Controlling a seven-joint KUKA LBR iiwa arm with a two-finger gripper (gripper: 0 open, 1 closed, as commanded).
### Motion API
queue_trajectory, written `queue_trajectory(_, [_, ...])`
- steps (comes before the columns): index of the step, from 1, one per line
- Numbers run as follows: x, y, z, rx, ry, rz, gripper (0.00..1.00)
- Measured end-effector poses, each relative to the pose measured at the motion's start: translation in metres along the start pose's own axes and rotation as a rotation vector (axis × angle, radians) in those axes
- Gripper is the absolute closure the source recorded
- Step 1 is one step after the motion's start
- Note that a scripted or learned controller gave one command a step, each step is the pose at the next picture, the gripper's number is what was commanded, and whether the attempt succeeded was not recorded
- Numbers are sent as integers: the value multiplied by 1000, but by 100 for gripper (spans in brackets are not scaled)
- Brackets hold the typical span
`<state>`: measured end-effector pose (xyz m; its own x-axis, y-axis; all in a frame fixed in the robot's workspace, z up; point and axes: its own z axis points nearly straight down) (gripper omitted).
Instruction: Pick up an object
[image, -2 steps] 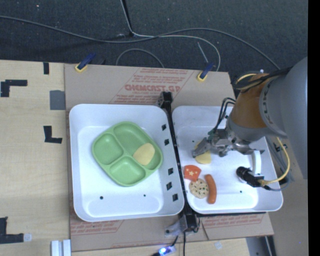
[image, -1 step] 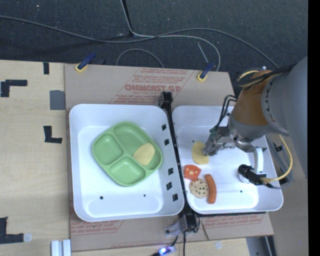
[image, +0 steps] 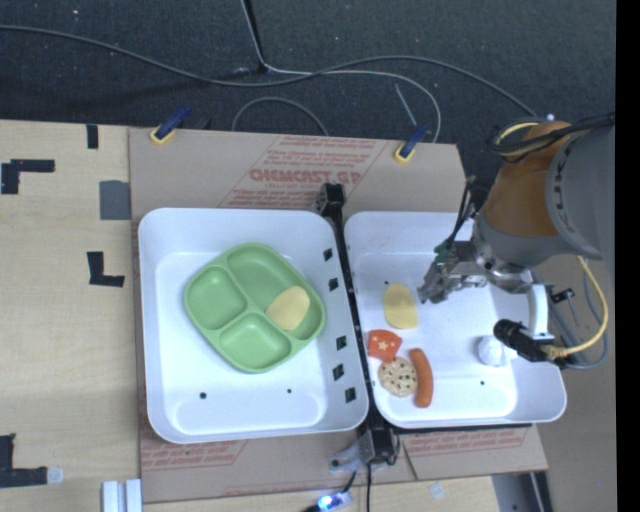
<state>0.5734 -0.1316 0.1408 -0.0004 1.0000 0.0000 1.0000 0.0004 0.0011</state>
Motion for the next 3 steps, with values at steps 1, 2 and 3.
queue_trajectory(1, [8,3,-45,-1,0,-2,100])
queue_trajectory(2, [7,9,-108,-4,-1,-1,100])
queue_trajectory(3, [58,-1,-113,2,1,-5,100])
